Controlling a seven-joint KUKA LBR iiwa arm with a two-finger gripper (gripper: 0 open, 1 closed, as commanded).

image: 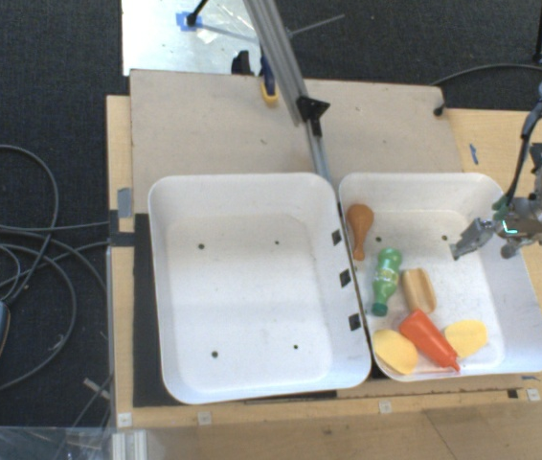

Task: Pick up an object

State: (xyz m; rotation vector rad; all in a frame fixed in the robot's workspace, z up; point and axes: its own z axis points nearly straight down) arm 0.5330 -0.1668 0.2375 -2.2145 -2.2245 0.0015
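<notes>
A grey robot arm is seen reaching in from the right over the right-hand shallow white plastic bin (515, 348), one of two set side by side on a pale wooden counter (376, 123). Its claw (477, 241) is poised above the bare upper-right part of that bin; nothing is seen between its fingers (464, 245), and whether they are spread wide or drawn narrow cannot be told from this angle.

The toys are gathered to the claw's left and below it. A brown chicken-drumstick toy (359, 226) is laid against the bin's left wall, well apart from the claw. A green plastic bottle toy (385, 280) is laid lengthwise just beside a tan bread-roll toy (417, 290), the roll being the nearest piece to the claw, down and to its left. Below them an orange-red carrot-shaped toy (429, 339) is set at a slant between two yellow rounded pieces, one yellow lemon-like toy (395, 351) at the bin's lower left and one yellow flat oval toy (466, 336) to the carrot's right.

The left-hand white bin (170, 204) is shown beside it, the two divided by a rim with dark clips. Black cables (22, 247) are looped over dark carpet at the left.
</notes>
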